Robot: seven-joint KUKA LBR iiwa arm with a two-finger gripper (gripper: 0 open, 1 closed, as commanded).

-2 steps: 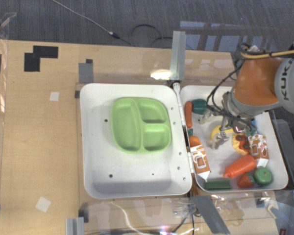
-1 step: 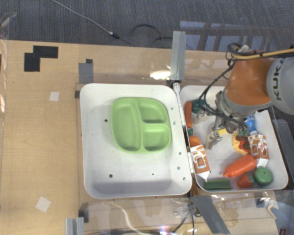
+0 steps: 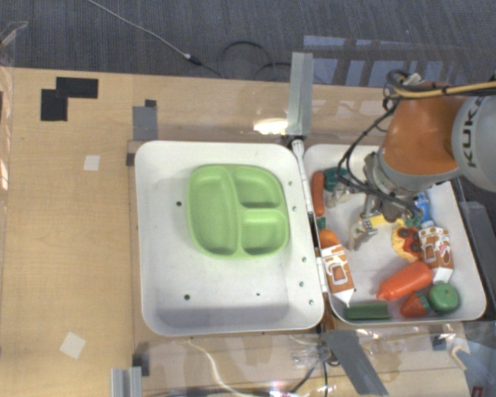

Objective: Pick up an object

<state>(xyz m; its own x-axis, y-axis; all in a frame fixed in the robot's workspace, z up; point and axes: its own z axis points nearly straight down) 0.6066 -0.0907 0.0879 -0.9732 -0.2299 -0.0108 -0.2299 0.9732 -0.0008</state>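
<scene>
My gripper (image 3: 372,222) hangs over the middle of the right white bin (image 3: 473,304), under the orange wrist band of the arm (image 3: 422,139). Loose items lie around it in this bin. An orange-red sausage (image 3: 317,190) lies to its left by the bin wall. A yellow piece (image 3: 403,242) and a small printed carton (image 3: 436,251) lie to its right. Lower down are an orange carton (image 3: 337,270), a carrot (image 3: 405,279), a dark green stick (image 3: 368,310), a red berry (image 3: 413,306) and a round green item (image 3: 444,298). The wrist hides what lies right below it.
The left white bin (image 3: 161,304) holds a light green divided plate (image 3: 236,209). A ridge (image 3: 307,222) separates the two bins. A blue item (image 3: 422,207) peeks out beside the wrist. A metal post (image 3: 299,98) stands behind the bins.
</scene>
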